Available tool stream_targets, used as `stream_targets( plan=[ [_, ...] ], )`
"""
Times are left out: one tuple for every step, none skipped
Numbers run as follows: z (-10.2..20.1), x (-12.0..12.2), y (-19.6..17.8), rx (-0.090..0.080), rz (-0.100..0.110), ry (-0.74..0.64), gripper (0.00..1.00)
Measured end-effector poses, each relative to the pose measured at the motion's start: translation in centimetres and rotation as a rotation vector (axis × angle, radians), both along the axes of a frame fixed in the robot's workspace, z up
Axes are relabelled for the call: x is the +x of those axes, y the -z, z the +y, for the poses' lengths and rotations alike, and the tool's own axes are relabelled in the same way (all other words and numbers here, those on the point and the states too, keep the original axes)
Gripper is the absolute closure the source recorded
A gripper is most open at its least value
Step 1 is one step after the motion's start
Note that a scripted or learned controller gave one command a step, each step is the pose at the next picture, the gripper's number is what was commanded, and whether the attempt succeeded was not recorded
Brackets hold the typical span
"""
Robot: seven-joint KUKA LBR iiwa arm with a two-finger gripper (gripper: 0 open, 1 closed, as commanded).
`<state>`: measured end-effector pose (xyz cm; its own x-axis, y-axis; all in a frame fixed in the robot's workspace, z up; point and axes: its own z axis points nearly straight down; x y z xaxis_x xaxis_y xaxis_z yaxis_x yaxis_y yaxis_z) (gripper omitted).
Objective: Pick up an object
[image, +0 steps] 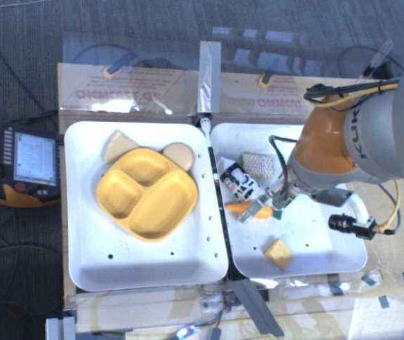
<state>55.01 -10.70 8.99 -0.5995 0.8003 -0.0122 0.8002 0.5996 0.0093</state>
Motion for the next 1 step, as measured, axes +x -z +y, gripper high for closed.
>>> stream_targets(
  plan=[
    [0.38, -3.48, -0.03, 0.006, -0.008, 0.281, 0.00]
  ],
)
